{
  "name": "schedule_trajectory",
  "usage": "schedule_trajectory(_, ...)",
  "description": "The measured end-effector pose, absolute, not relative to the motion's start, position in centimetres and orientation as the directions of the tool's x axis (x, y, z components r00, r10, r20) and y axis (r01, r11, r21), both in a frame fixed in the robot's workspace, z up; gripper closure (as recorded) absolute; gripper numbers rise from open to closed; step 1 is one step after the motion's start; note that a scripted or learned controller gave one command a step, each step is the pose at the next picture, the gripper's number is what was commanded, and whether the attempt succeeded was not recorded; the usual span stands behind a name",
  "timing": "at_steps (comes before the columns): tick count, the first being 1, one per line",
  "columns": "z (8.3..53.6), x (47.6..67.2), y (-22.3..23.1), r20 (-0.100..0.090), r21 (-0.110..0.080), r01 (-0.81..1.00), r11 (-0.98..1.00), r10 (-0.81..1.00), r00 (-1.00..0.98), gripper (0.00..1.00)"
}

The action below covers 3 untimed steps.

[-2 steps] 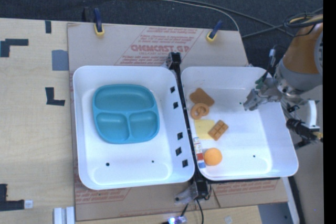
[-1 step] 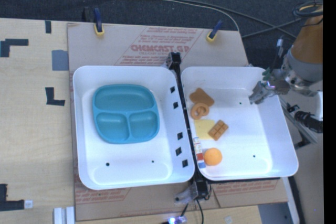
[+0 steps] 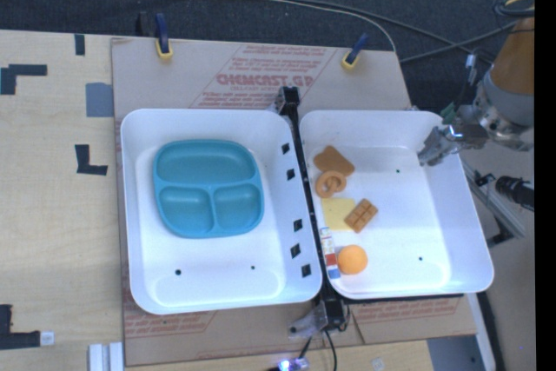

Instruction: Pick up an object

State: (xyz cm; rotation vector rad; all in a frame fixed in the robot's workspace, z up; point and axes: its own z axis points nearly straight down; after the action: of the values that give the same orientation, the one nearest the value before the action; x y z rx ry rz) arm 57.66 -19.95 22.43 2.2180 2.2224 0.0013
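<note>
The right bin (image 3: 434, 213) holds several small toy foods near its left wall: a brown toast-like piece (image 3: 334, 159), a tan ring (image 3: 331, 183), a yellow slab (image 3: 338, 210), a brown waffle piece (image 3: 361, 215) and an orange ball (image 3: 352, 260). A thin white and red stick (image 3: 328, 246) lies beside the ball. My gripper (image 3: 434, 145) hangs over the bin's upper right rim, well away from all of them, with nothing seen between its fingers. The arm enters from the right edge.
The left bin (image 3: 143, 274) holds a blue divided plate (image 3: 208, 187). A black divider with clips (image 3: 300, 204) runs between the bins. Both bins sit on a cardboard sheet (image 3: 252, 74) held by two clamps, and cables cross the dark floor behind.
</note>
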Motion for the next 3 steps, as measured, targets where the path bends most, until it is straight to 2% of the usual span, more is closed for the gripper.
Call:
schedule_trajectory(1,22.8,58.3,-15.3,0.002,0.0,1.0,0.006,1.0,-0.006,1.0)
schedule_trajectory(2,21.7,58.2,-9.4,0.002,-0.002,1.0,0.007,1.0,-0.007,1.0)
schedule_trajectory(3,22.8,58.0,-4.0,0.002,-0.001,1.0,0.007,1.0,-0.007,1.0)
